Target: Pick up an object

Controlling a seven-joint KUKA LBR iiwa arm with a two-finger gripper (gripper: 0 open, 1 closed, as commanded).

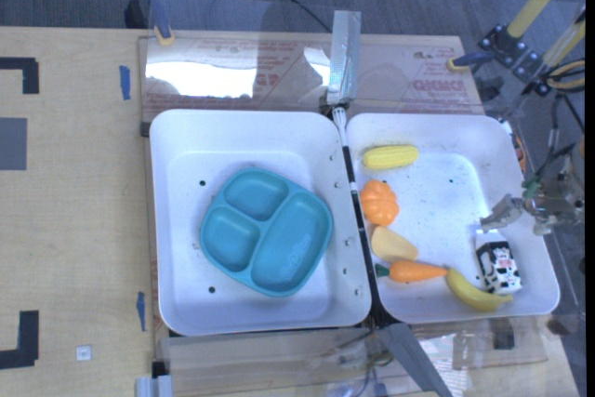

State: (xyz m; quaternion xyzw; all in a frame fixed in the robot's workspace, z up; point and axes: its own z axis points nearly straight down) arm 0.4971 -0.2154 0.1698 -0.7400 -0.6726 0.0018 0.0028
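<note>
Metal two-finger gripper: grip state can't be told | hovers at right white bin's right wall | nearest: black-and-white cow toy touching yellow plastic banana | risk: crowding causes a glancing miss.

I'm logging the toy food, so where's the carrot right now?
The carrot lies near the right bin's front edge, between the pale yellow wedge and the banana.

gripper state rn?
Gripper: cannot be told; it sits at the right bin's right side, above the black-and-white toy.
</note>
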